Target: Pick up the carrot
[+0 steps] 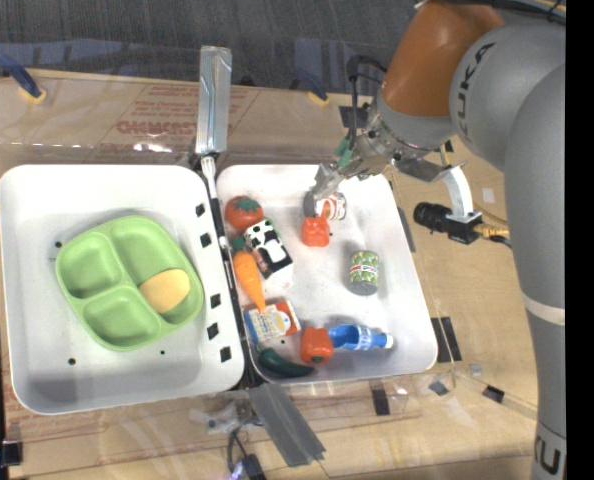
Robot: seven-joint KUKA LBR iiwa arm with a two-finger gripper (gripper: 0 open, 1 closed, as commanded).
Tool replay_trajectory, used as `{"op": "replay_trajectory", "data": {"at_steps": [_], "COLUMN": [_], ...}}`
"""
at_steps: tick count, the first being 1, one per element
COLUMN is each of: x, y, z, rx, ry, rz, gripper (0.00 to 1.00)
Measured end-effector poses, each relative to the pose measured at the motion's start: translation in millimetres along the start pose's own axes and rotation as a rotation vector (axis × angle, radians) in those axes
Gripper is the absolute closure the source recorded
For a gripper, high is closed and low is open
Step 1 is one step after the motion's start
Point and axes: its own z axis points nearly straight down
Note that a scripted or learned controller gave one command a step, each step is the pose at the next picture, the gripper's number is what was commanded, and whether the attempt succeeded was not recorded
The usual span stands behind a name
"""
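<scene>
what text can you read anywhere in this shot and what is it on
"KUKA", only partly visible, on the grey robot arm.
Red print on the clear sheet behind the bins: too blurred to read.
Labels on the green can, blue bottle and small carton: too small to read.

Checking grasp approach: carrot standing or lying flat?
Lying flat. The carrot stretches lengthwise along the right bin's floor by its left wall, below the tomato, touching the cow-print carton.
</scene>
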Motion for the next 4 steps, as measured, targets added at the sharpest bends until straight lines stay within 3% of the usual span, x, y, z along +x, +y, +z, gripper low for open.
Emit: {"op": "replay_trajectory", "data": {"at_steps": [1,2,3,4], "x": [80.5,31.8,23.1,15.9], "y": [43.0,21.6,3.1,-20.1], "z": [-26.9,-27.8,-93.6,-171.5], "rx": [-0.003,-0.002,-0.004,-0.006], "ry": [-0.002,-0.003,-0.006,-0.006], "rz": [-0.222,-0.566,-0.388,-0.311], "gripper": [1.00,1.00,1.00,1.00]}}
